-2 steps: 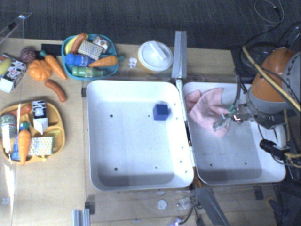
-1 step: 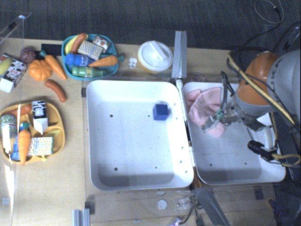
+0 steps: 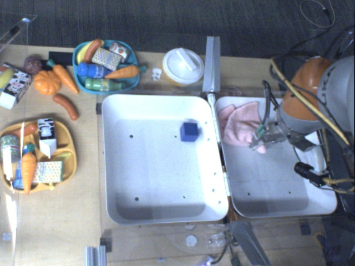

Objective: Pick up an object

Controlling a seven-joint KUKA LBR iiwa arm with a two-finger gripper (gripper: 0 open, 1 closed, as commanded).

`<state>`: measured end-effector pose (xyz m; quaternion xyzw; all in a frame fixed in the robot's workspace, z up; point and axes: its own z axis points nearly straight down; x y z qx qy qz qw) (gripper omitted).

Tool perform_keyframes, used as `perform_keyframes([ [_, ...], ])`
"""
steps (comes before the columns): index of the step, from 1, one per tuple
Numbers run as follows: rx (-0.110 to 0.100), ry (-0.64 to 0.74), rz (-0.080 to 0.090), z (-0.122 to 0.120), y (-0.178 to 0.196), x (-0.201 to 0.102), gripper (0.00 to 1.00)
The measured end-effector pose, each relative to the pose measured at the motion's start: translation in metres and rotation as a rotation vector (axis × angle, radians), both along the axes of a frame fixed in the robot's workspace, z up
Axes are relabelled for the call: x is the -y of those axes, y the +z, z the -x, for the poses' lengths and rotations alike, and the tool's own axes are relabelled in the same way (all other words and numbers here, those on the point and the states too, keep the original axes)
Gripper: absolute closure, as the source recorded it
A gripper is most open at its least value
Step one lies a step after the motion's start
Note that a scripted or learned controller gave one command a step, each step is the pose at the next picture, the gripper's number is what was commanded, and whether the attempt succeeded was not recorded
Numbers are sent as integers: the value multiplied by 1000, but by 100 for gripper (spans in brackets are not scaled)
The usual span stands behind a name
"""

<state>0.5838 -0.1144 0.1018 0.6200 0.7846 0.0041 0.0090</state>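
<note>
**Gripper down at the pink cloth in the right bin**

The arm (image 3: 327, 93) reaches in from the right, its orange band above the wrist, and the gripper (image 3: 260, 142) sits low over the right bin (image 3: 277, 198), right at the edge of a crumpled pink cloth (image 3: 238, 123). The cloth lies in that bin's upper left corner, against the wall shared with the left bin (image 3: 155, 204). The fingertips meet the cloth's right edge, but they are small and blurred here: how far apart they stand, and whether any cloth is between them, I cannot tell.

Over in the left bin, a blue cube (image 3: 189, 131) sits alone near the upper right, well apart from the gripper.

Outside the bins, on the bench (image 3: 89, 148): a blue bowl (image 3: 83, 82) heaped with toy food, a yellow tray (image 3: 69, 148) at the far left with a carrot and small cartons, a toy pumpkin (image 3: 46, 82), a sausage (image 3: 66, 106), and a white lid (image 3: 183, 64) above the left bin. Some cartons carry printed patterns, but no writing is legible.
</note>
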Motion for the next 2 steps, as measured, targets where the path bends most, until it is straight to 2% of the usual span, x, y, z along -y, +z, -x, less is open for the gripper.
perform_keyframes([
  [1, -15, -47, -4, -53, 88, -51, 100],
  [2, -16, -60, -5, -41, 121, -90, 100],
])
